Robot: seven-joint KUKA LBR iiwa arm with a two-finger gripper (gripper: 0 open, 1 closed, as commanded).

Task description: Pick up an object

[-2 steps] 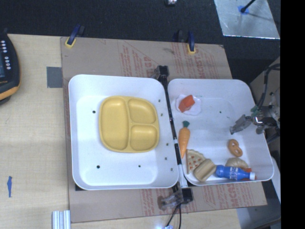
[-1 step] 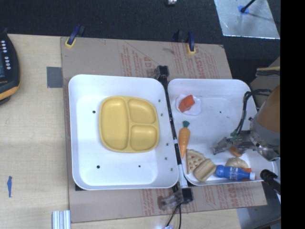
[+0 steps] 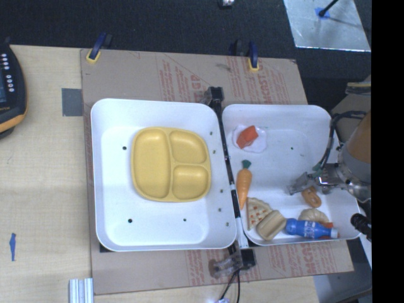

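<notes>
My gripper (image 3: 310,184) hangs low over the right part of the right bin (image 3: 284,115), with the arm reaching in from the right edge. A small brown pastry-like piece (image 3: 311,199) lies just below it, very close, and I cannot tell whether they touch. A blue bottle (image 3: 309,229) lies on its side along the bin's front wall, with a tan bun (image 3: 314,215) behind it. On the bin's left side are a carrot (image 3: 243,179), a waffle-like slice (image 3: 255,209), a bread roll (image 3: 271,225) and a red-and-white piece (image 3: 248,137).
The left bin (image 3: 110,169) holds a yellow divided plate (image 3: 170,164). A black clip and rail (image 3: 222,144) run between the two bins. Blue-and-yellow clamps (image 3: 252,59) pin the cardboard at the back. A handheld controller (image 3: 9,87) lies at the far left.
</notes>
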